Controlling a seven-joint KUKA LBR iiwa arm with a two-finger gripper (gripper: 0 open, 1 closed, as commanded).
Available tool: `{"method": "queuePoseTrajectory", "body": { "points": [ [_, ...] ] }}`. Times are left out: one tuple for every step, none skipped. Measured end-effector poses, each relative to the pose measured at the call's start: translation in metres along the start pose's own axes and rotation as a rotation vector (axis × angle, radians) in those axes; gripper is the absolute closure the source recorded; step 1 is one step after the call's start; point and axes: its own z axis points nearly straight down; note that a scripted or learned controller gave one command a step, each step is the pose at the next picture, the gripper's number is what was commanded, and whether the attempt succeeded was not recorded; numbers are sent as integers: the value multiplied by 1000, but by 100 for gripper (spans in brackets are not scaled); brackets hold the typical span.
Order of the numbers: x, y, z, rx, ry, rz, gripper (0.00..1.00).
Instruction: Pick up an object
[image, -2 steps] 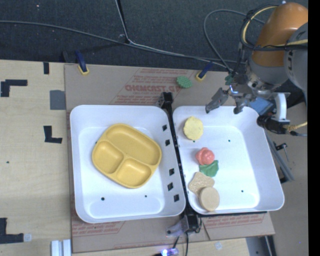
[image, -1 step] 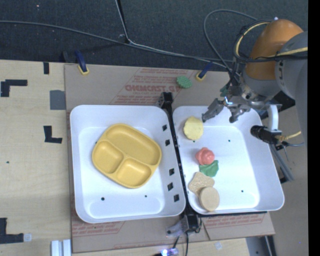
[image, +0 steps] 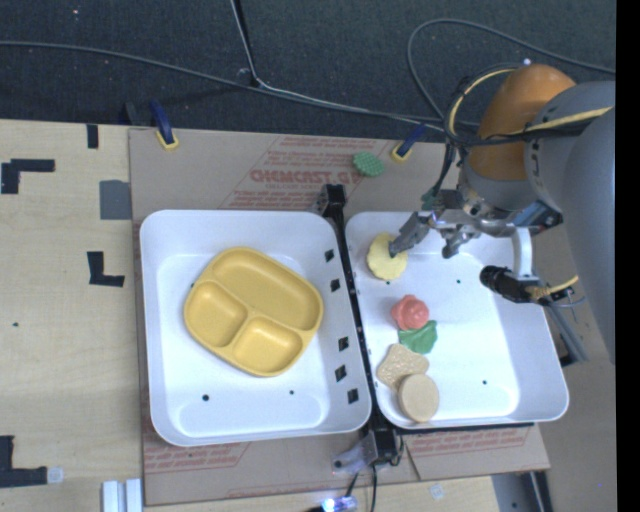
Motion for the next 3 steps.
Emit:
{"method": "queuePoseTrajectory", "body": {
  "points": [
    [-3,5,62,2,0,0,0],
    [-2,5,48,5,1,-2,100],
    [-12,6,-6,-7,0,1,100]
  ]
}}
